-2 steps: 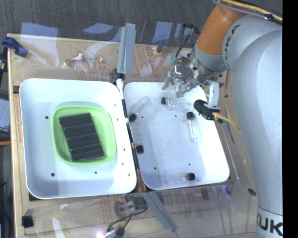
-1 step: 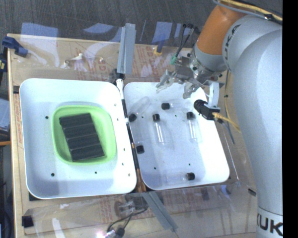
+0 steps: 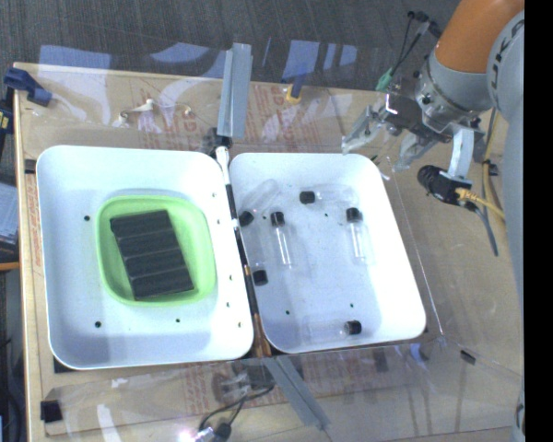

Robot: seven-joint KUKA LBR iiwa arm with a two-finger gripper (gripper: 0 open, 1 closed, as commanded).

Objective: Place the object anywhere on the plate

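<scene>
A square light-green plate [image 3: 107, 247] lies in the left bin [image 3: 64, 178]. On it rests a black ribbed rectangular block [image 3: 150, 254], flat and slightly turned. My gripper [image 3: 384, 144] hangs over the far right corner of the right bin [image 3: 396, 293], well away from the plate. Its fingers [image 3: 361, 136] are spread, and nothing sits between them.
The right bin holds several clear tubes with black caps, such as one tube [image 3: 281, 242] left of centre and another tube [image 3: 355, 233] to its right, plus loose black caps [image 3: 352, 327]. A metal bar [image 3: 232, 90] stands behind the bins. A black cable connector [image 3: 440, 182] hangs beside the wrist.
</scene>
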